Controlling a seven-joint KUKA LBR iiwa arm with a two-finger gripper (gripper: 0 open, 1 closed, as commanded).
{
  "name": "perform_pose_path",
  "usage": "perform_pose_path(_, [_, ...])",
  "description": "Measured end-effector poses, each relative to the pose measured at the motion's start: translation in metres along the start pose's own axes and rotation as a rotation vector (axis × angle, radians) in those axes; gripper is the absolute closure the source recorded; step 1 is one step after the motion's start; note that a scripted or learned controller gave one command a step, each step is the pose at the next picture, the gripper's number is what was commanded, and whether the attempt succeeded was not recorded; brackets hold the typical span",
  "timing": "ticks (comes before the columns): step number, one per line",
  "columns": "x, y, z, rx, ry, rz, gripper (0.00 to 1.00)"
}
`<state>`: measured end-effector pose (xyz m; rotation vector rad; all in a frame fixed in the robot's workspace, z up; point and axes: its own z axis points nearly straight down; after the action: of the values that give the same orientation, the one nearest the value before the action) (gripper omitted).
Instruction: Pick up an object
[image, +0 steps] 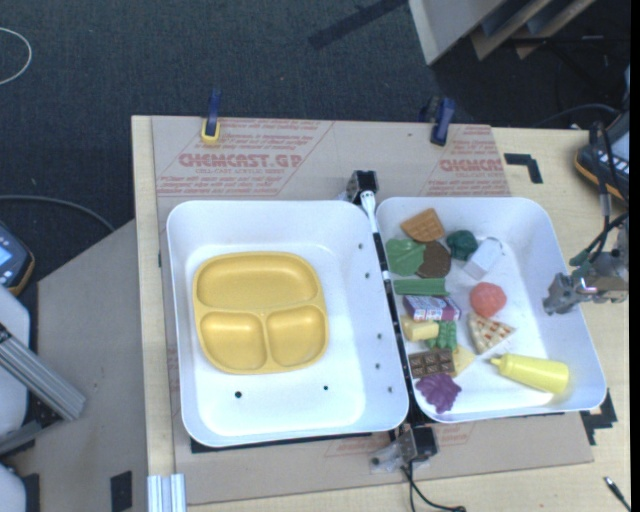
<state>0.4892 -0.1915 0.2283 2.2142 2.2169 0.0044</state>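
Observation:
The right bin (560, 250) holds several toy foods. Among them are a red tomato (488, 298), a yellow mustard bottle (535, 372), a pizza slice (490, 333), a brown cookie (435, 261), a green leaf (404, 257), an orange cracker (423, 224), a chocolate bar (432, 362) and purple grapes (438, 391). My gripper (568, 293) hangs at the right bin's right rim, to the right of the tomato and apart from every toy. I see nothing held in it.
The left bin (190, 230) bears a yellow three-part plate (262, 310). A black hinge strip (382, 270) runs between the bins. Clamps (211, 125) stand at the board's far edge. Cables hang at the right.

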Motion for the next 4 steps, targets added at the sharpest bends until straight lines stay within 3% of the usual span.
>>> perform_pose_path(2, [0.112,0.028,-0.013,0.004,0.005,-0.007,1.0])
perform_pose_path(3, [0.163,0.034,0.006,0.012,0.006,-0.004,1.0])
perform_pose_path(4, [0.214,0.05,-0.002,0.004,0.005,-0.005,1.0])
